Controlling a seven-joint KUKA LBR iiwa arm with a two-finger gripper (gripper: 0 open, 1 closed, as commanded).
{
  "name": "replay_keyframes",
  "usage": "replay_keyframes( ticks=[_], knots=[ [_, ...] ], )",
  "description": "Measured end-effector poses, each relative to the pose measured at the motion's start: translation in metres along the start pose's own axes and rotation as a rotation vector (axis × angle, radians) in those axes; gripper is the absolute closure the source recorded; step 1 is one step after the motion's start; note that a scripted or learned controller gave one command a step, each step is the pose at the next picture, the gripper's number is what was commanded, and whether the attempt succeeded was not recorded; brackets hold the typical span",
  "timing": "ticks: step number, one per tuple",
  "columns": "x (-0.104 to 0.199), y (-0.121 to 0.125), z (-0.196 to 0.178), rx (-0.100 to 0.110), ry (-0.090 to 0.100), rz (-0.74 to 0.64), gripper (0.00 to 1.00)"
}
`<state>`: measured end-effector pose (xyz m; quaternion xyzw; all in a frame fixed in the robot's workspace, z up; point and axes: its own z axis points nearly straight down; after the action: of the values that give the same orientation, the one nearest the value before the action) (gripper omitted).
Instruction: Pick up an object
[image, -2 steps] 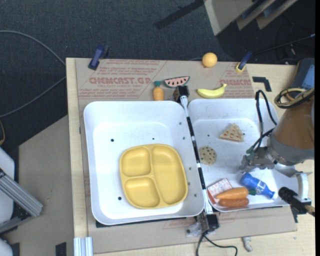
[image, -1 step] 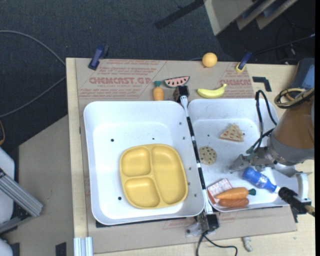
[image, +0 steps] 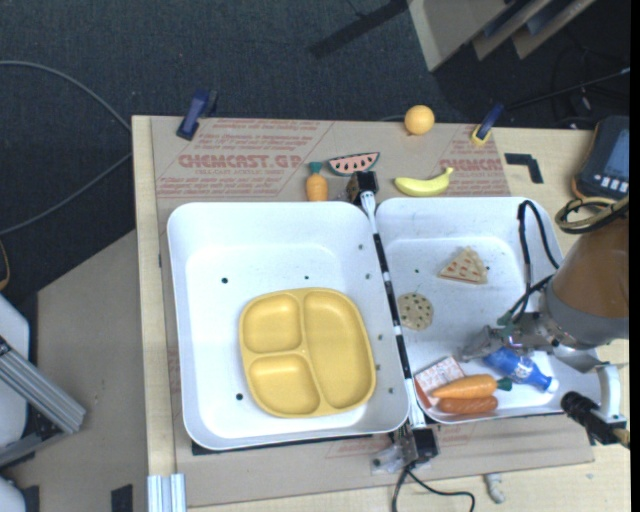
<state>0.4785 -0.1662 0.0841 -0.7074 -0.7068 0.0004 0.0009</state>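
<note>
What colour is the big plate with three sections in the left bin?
Yellow. The plate shows clearly in the camera view, lying in the left bin.

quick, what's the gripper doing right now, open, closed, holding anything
Gripper: over the right bin, low beside the blue bottle. Open or closed cannot be told, and nothing shows in its grasp.

The tabletop (image: 150, 300) carries items behind the bins, toward the top of the frame: a watermelon slice (image: 354, 162), a small carrot (image: 317, 186), a banana (image: 423, 183) and an orange ball (image: 420, 120). Blue clamps (image: 195, 115) sit at the rear edge. Dark carpet (image: 80, 100) fills the upper left.
</note>
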Motion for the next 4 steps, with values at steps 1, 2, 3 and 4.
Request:
replay_keyframes(
  ticks=[1, 2, 3, 4],
  knots=[
    [0.062, 0.038, 0.000, -0.003, 0.000, -0.002, 0.00],
    [0.013, 0.000, 0.000, 0.000, -0.001, 0.001, 0.00],
    [-0.055, 0.040, -0.024, -0.003, -0.002, -0.001, 0.00],
    [0.007, 0.026, 0.000, 0.000, 0.001, -0.002, 0.00]
  ],
)
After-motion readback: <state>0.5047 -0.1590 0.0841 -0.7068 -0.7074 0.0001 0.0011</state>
